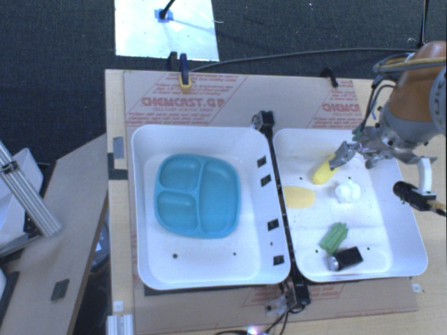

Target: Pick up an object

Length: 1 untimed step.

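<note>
While gripper [343,155] hovers at yellow piece's [323,172] 2 o'clock | my read: finger state unreadable | nothing lifted; grasp pending.

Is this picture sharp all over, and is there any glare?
Camera view: the blue tray and green object look fairly crisp; the gripper by the yellow object is slightly soft; the white bins look bright; the small white object nearly washes out.

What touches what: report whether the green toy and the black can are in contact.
Cannot tell. In the camera view the green toy and the black can sit close together in the right bin, with no plain gap or contact.
</note>
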Tool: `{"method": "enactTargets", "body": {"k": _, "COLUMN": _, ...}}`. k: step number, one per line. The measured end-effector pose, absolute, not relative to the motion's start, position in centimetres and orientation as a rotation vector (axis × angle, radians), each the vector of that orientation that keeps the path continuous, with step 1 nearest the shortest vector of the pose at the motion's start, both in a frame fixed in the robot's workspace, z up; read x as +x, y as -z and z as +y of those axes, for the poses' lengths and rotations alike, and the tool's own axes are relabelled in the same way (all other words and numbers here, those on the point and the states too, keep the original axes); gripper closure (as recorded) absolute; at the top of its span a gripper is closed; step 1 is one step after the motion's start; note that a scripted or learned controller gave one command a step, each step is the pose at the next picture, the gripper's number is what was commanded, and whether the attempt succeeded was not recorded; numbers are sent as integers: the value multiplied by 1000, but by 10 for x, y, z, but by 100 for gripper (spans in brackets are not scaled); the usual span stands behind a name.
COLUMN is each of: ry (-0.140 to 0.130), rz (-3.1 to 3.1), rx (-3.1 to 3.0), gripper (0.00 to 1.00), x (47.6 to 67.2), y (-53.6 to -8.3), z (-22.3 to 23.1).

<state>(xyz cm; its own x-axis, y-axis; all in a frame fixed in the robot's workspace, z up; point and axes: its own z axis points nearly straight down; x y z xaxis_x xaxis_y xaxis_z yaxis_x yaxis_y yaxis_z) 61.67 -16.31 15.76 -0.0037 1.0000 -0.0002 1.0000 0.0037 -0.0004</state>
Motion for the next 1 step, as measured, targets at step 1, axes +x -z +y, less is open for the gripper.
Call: {"method": "enactTargets", "body": {"k": 1, "ry": 2, "rz": -2227, "rx": -2217, "gripper": 0, "x": 627, "y": -109, "z": -164}}
